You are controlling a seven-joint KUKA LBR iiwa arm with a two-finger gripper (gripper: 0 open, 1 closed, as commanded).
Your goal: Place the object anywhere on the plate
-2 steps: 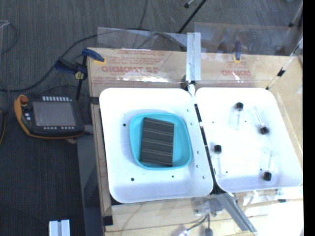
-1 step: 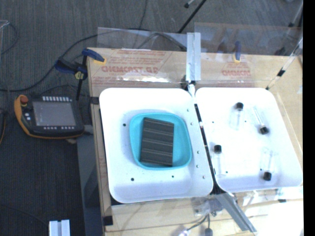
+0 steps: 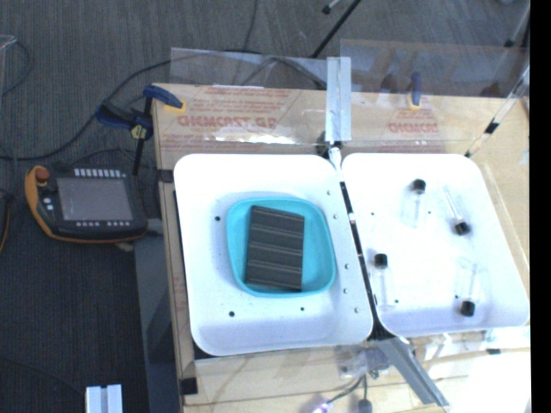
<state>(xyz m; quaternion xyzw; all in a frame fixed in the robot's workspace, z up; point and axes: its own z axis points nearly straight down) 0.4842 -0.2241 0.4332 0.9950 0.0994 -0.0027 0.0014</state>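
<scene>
Camera view: nearest the camera, at the lower edge of the frame, a metal bracket (image 3: 411, 377) projects from the bench front. Above it, the left bin (image 3: 202, 308) holds a blue plate (image 3: 320, 256) at centre frame. The object, a dark ribbed block (image 3: 275, 248), lies flat on the plate, well inside its rim, so the placement appears complete. The block looks rigid and light; its ribbed top should resist slipping, and the long side edges offer the best hold. The right bin (image 3: 504, 231) holds four small clear vials with black caps (image 3: 417, 185), faint against the white. The gripper state cannot be told. A teach pendant (image 3: 86, 205) lies at left.
</scene>
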